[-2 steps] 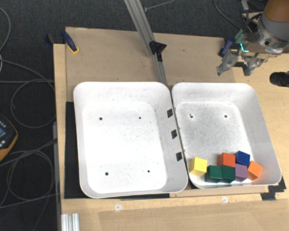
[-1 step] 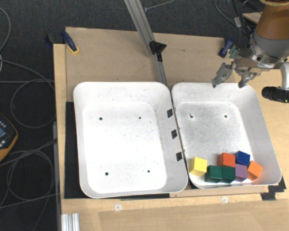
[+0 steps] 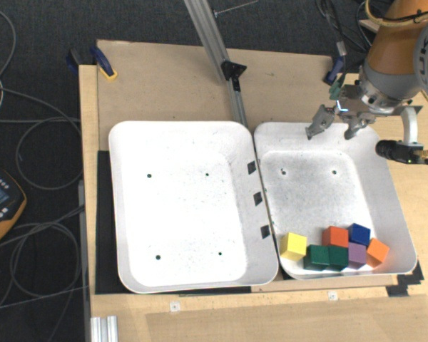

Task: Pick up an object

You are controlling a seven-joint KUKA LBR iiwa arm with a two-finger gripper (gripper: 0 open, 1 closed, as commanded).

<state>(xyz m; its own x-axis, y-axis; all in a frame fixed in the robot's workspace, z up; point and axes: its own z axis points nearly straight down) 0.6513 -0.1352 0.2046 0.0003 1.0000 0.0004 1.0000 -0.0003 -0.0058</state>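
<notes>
Several small coloured blocks huddle at the near edge of the right bin [image 3: 385, 191]: a yellow block [image 3: 294, 245], a green block [image 3: 325, 256], an orange-red block [image 3: 335, 236], a blue block [image 3: 359, 233], a purple block [image 3: 357, 253] and an orange block [image 3: 377, 250]. My gripper [image 3: 337, 125] hangs over the far rim of the right bin, well away from the blocks. Its two fingers are spread apart with nothing between them.
The left bin [image 3: 128, 212] lies beside the right one. A slanted metal pole [image 3: 214, 45] runs from the top down to the gap between the bins. Blue clamps [image 3: 103, 63] sit at the bench's far corners. Cables and a handheld device [image 3: 0, 205] lie on the floor at left.
</notes>
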